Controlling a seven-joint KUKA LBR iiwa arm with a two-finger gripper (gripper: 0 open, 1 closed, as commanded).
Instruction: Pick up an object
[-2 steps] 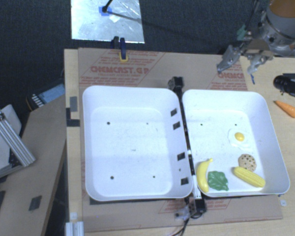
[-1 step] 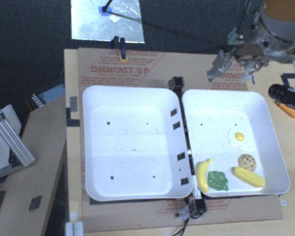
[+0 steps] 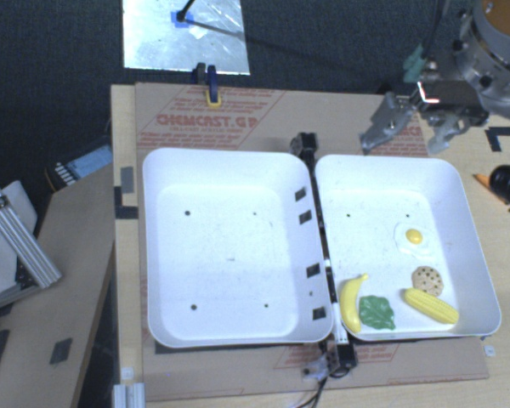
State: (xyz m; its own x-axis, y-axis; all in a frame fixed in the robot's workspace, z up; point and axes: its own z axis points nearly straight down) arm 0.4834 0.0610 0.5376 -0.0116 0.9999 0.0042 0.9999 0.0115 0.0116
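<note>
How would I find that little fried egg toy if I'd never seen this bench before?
Start at the right-hand shallow white bin. Its toys cluster near the front; the flat white fried egg with a yellow yolk lies apart, toward the right wall, just behind the round brown cookie. It is the only white toy, and the only one with a round yellow centre.

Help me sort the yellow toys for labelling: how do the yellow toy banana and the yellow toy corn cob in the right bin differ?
The yellow toy banana is curved and smooth; the yellow toy corn cob is straight. The banana lies against the bin's left wall beside the green leafy piece; the corn cob lies diagonally below the round cookie. Both are yellow and elongated.
</note>
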